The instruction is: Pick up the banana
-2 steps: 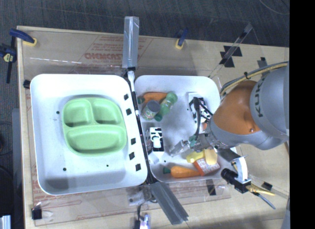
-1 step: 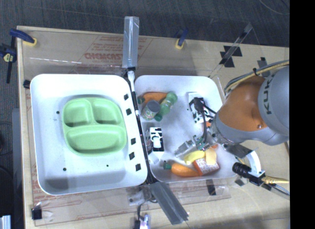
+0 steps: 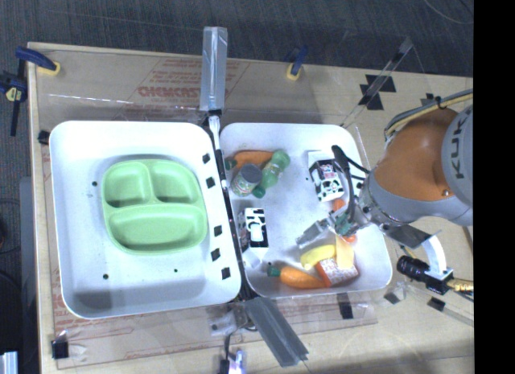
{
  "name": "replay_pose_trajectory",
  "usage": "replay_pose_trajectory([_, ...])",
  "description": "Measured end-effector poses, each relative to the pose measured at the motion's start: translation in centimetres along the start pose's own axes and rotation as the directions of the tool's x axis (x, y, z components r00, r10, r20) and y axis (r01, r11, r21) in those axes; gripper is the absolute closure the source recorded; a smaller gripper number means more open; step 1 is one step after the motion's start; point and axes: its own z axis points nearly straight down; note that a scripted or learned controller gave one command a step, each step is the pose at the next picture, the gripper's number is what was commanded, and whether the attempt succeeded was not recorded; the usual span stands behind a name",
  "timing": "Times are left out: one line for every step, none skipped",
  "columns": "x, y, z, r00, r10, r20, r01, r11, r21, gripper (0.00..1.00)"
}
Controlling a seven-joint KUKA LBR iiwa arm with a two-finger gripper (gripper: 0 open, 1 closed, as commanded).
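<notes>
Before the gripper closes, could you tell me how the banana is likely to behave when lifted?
The banana looks like smooth toy plastic, so probably stiff, light and rather slippery. It lies against the carrot and other pieces, which may shift with it.

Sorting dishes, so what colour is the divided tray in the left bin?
Light green tray, camera view.
</notes>
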Motion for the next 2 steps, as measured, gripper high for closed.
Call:
replay_pose_trajectory([0.2, 0.1, 7.1, 0.999, -0.038, -0.001, 0.038, 0.999, 0.001, 0.00])
replay_pose_trajectory([0.0, 0.0, 1.3, 0.998, -0.060, 0.000, 0.060, 0.998, 0.000, 0.00])
